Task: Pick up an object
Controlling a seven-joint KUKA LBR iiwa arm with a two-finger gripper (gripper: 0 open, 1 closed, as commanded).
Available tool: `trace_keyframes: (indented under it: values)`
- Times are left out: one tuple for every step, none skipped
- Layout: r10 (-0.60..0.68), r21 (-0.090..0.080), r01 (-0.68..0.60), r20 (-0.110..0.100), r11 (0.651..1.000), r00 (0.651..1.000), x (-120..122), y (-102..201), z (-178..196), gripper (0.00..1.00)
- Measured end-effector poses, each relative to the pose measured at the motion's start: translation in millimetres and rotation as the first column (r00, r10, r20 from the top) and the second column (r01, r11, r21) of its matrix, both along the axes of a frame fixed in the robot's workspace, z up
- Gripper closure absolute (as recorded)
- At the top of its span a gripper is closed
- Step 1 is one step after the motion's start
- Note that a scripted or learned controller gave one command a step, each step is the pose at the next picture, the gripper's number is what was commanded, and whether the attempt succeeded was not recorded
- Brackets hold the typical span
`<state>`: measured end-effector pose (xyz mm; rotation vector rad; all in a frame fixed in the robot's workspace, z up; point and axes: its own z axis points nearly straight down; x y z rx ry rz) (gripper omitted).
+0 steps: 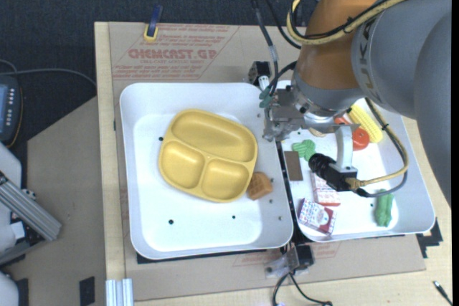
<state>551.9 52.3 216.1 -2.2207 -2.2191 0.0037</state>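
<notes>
There are two white bins side by side on a brown board. The left bin (136,175) holds one big yellow plate (208,154) with three sections. One small brown lump (259,185) lies just beside the plate, touching its right edge. A few tiny black dots sit on the bin floor.

The brown board (179,54) has red writing that reads "CHEMCAST", with more letters after it that are too faint to read. One small clamp (152,24), blue and yellow, sits on its top edge.

The right bin (412,215) holds many small things: one green toy (304,149), one brown flat strip (293,165), one red and white packet (316,216) with writing too small to read, one green pod (384,209), and one yellow piece (369,124) beside a red one (359,140).

The gripper (276,127) hangs over the edge between the two bins. I cannot tell what it is doing there.
</notes>
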Motion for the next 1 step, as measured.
trace_keyframes:
  values:
    - [0.003,0.000,-0.003,0.005,1.000,1.000,12.9,0.5,1.3,1.00]
